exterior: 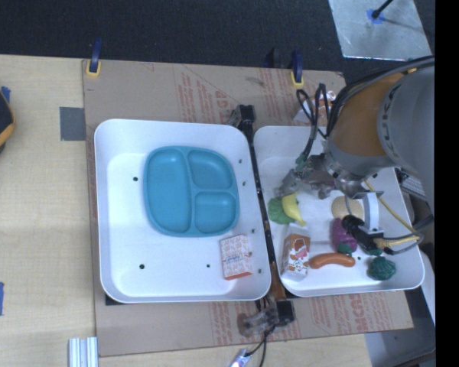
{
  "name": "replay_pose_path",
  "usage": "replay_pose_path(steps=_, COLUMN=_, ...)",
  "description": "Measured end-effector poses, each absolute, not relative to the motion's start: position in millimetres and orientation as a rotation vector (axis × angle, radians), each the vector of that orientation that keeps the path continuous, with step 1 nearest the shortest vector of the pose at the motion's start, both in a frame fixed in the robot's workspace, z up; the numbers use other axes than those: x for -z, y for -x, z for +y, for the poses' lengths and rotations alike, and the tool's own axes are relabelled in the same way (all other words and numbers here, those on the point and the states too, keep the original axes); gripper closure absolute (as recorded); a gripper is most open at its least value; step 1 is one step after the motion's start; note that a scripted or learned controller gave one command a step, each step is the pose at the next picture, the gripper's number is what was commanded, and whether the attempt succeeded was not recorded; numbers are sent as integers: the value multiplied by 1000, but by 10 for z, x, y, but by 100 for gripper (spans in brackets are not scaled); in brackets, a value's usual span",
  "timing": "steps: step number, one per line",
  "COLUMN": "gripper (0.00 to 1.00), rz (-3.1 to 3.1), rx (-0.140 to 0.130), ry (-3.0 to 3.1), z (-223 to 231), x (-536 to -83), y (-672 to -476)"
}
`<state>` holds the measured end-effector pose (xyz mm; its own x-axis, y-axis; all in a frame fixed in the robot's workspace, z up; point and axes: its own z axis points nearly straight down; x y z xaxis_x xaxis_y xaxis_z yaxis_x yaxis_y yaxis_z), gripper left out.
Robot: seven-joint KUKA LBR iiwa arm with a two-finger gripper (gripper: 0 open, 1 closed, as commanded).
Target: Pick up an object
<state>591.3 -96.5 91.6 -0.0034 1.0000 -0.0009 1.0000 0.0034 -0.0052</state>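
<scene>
the toy foods lie in the right bin (268, 140), clustered toward its near half. a yellow banana-shaped piece (293, 208) sits at the left of the group, touching a green leafy piece (278, 209) that lies against the bin's left wall. nearer the front edge stands a small brown-and-white carton (296, 254), tilted, and just to its right lies an orange-red sausage (331, 261). a purple piece (343, 233) sits above the sausage, a pale round piece (345, 205) above that, and a dark green broccoli-like piece (381, 267) rests near the bin's front right corner.

the pincer (309, 177) hangs over the back middle of the right bin, just above the banana and the green piece; whether it touches either i cannot tell, and its state cannot be told either, since the wrist hides it. the grey arm (409, 128) with its orange band (363, 121) comes in from the right, and black and yellow cables trail from it across the bin.

the left bin (111, 205) holds a teal divided plate (190, 189) with three compartments, lying flat near the middle, and a small pink-and-white packet (236, 256) near the front right corner, well apart from the plate. both bins rest on a sheet of cardboard (176, 86) on the wooden counter (30, 235), clamped at the far edge by blue-and-yellow clips (95, 58).
</scene>
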Motion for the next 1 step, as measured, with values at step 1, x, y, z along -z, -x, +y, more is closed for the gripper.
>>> replay_pose_path(steps=1, gripper=0, rz=-2222, rx=-3, ry=2219, z=-1627, x=-986, y=-6563)
